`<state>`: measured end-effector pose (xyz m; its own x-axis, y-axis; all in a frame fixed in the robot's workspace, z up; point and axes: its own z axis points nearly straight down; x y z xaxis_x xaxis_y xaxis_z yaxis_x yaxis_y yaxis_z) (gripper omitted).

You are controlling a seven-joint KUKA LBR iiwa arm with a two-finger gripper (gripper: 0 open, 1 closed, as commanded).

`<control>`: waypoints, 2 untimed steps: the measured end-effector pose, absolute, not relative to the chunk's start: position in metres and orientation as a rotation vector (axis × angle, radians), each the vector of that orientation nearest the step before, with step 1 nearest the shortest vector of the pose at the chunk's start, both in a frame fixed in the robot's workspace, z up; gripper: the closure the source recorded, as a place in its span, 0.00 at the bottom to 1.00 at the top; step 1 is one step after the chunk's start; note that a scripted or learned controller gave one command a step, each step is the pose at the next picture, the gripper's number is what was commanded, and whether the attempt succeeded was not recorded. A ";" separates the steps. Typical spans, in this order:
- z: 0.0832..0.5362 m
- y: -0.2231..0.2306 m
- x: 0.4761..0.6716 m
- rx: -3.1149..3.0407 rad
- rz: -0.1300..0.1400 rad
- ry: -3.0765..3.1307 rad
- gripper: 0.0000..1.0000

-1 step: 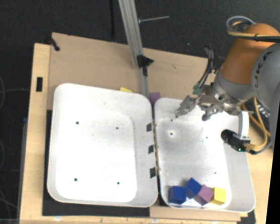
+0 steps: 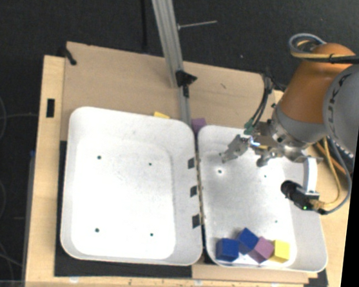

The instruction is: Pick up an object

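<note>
Arm poised over the right bin, pincer spread and holding nothing.

The pincer (image 2: 249,153) hangs above the far part of the right bin (image 2: 237,199), its two fingers apart with bare white floor showing between them. The blocks lie well apart from it, bunched in that bin's near corner: two blue blocks (image 2: 237,244) touching each other, a purple block (image 2: 262,248) just beside them, and a yellow block (image 2: 281,251) at the end of the row. The left bin (image 2: 125,185) sits alongside on the wooden surface (image 2: 116,80). A small yellow piece (image 2: 162,115) and a small purple piece (image 2: 199,124) rest on the surface just behind the bins.
</note>
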<state>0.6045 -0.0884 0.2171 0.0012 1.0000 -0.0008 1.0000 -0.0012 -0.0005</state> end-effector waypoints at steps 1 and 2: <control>0.212 -0.094 0.564 2.222 -0.002 2.220 0.00; 0.096 -0.131 0.484 2.225 0.002 2.215 0.00</control>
